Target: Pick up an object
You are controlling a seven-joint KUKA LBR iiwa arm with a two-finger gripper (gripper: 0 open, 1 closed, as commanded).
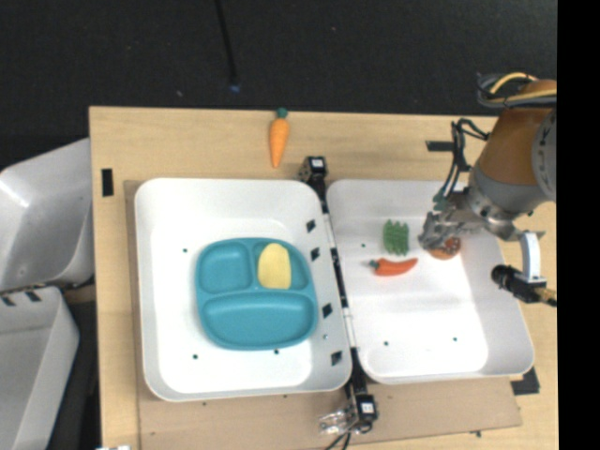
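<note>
Camera view: no legible writing anywhere.

No text, label, brand, number or sign can be read anywhere: not on the two white bins (pixel 403 364), the blue tray (pixel 253 317), the wooden worktop (pixel 187 139) or the arm (pixel 516 157).

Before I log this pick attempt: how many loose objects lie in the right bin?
3: a green piece, a red pepper, and a small reddish item at the end effector, which may hide more.
</note>
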